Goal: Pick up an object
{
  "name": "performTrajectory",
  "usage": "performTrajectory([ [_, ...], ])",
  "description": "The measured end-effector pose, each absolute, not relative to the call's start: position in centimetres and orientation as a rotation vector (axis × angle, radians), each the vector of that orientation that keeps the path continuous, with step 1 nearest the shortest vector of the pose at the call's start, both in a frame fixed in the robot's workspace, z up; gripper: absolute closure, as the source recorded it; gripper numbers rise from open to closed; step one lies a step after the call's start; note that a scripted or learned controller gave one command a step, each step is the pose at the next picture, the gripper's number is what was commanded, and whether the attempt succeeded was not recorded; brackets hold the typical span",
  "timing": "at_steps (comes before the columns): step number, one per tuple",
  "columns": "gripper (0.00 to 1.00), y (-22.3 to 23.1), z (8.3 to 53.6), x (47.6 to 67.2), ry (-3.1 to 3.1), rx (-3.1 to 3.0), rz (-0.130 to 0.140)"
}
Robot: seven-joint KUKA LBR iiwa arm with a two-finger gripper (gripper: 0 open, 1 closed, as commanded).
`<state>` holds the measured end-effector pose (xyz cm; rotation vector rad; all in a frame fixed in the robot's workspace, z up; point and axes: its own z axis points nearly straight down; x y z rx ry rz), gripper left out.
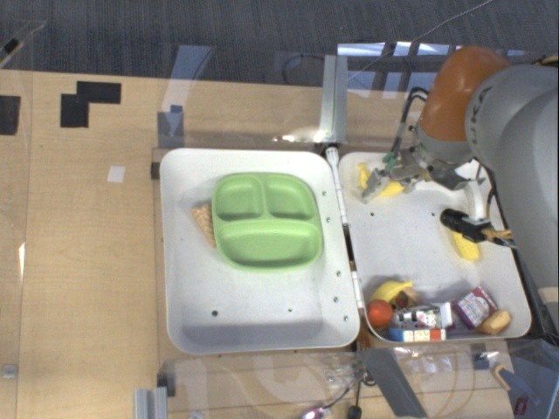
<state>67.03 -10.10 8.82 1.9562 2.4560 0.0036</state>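
Observation:
My gripper [381, 184] is low in the far left corner of the right bin [410, 243], reaching in from the right. A yellow banana-like piece [363, 177] lies right against it, with more yellow showing just under the gripper's tip. Whether that piece is held is hidden by the wrist. Along the bin's near edge lie a small yellow fruit [398, 289], a red ball-shaped fruit [380, 314], a white and blue box [421, 318], a maroon packet [476, 306] and a tan roll [497, 323]. Another yellow piece [470, 249] lies at the right side.
The left bin [183, 304] holds a green divided plate [265, 221] with a tan cracker-like piece [203, 223] at its left rim. A metal divider [345, 234] separates the bins. The arm's grey body [515, 147] hangs over the right bin's far right.

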Motion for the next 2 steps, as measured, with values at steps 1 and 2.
performTrajectory([
  [1, 1.0, -10.1, 9.7, 66.8, 2.469, 1.957, -0.009],
  [2, 1.0, -12.4, 15.5, 64.2, 2.529, 1.852, 0.007],
])
